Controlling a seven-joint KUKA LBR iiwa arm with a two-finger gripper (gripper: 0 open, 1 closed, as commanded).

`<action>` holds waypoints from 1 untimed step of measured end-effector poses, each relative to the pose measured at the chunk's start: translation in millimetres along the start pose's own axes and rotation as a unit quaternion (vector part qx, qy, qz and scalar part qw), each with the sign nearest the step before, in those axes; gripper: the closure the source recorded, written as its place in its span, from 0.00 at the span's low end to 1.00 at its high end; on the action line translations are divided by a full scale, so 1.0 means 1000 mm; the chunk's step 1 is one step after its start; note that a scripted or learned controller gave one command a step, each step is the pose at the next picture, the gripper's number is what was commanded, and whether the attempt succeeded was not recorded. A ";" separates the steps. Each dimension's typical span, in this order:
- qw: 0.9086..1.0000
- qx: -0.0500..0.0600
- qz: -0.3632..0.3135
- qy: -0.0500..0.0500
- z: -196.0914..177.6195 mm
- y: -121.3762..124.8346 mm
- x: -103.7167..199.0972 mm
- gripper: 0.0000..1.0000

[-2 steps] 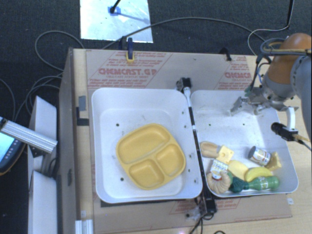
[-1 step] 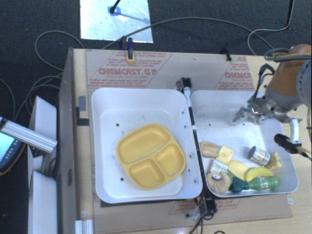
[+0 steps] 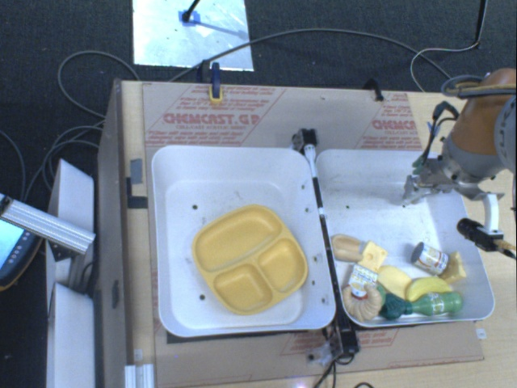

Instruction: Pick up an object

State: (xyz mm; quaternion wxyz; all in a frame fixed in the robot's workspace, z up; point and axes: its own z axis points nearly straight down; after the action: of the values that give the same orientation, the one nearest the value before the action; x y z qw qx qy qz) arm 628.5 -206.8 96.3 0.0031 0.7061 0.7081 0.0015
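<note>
Gripper [image 3: 414, 189] hangs over upper part of right bin [image 3: 363, 176], fingers' state cannot tell, too small. Toy food pile [image 3: 396, 285] sits lower right of frame. Yellow divided tray [image 3: 249, 259] in left bin [image 3: 174, 217].

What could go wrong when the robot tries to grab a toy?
The toys are packed tight in the near corner of the right bin: the banana, the green bottle and the can lie close together, so the gripper might bump neighbours or pinch two at once. Some lie against the bin's wall, which could block a finger. The gripper sits well away from the pile, so it could close on nothing.
</note>
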 end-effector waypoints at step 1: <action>1.000 0.000 0.000 0.000 0.000 0.000 0.000 0.00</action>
State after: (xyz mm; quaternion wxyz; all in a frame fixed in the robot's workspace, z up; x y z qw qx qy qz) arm 628.4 -206.7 96.1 0.0029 0.7062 0.7080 0.0015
